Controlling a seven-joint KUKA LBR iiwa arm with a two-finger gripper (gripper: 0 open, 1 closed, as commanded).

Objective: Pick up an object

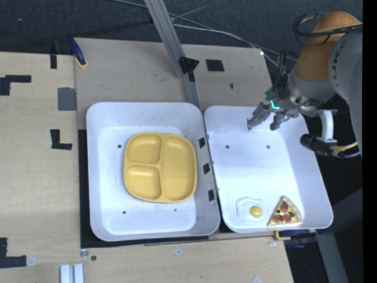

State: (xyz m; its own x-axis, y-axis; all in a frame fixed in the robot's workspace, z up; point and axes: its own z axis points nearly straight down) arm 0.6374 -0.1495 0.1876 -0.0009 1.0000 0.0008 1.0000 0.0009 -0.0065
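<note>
1. Arm [330, 58]: enters from the right edge, grey body with orange band [321, 46] above the wrist, bent downward over the far right corner of the right bin [306, 158].
2. Wrist: angled down and toward the left, small teal light lit near its base.
3. Gripper [267, 121]: hangs above the far end of the right bin, near its back rim. Two fingers [255, 119] spread apart, pointing down and leftward, nothing between them.
4. Right bin contents: toy fried egg [250, 209] flat on the floor at the near end; toy pizza slice [285, 211] just beside it to the right, against the near right corner, point facing away from the camera. Both well apart from the gripper, at the opposite end of the bin.
5. Left bin [106, 158]: holds a yellow divided plate [160, 167], three compartments, flat and roughly centred, open side up.
6. Bench [35, 170]: light wood surface, black tape marks on the left portion; grey metal bar [168, 31] slanting from the top edge down to the gap between the bins; blue-and-yellow clip [79, 54] near the far left corner of the board.
7. Cable loop [330, 140]: black and white fitting at the arm's side, beyond the right bin's right rim.
</note>
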